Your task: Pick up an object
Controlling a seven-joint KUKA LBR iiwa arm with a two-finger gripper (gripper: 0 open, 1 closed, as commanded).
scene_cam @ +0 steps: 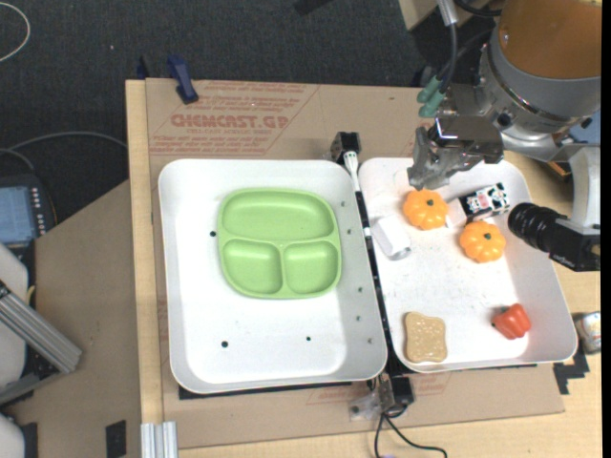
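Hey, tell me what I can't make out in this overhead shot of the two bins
- Gripper: in the camera view it is a dark tangle over the pumpkin; whether it touches the pumpkin cannot be told.
- Black-and-white object: too small to identify.
- Right bin: the black camera overlaps its right rim.
- Arm: cut off by the top and right edges.

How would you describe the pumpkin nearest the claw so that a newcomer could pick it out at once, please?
Start at the right-hand white bin and go to its far end, where the claw hangs. The small orange pumpkin lies just below it. A second pumpkin lies to its right and nearer the camera; a white block sits to its left.
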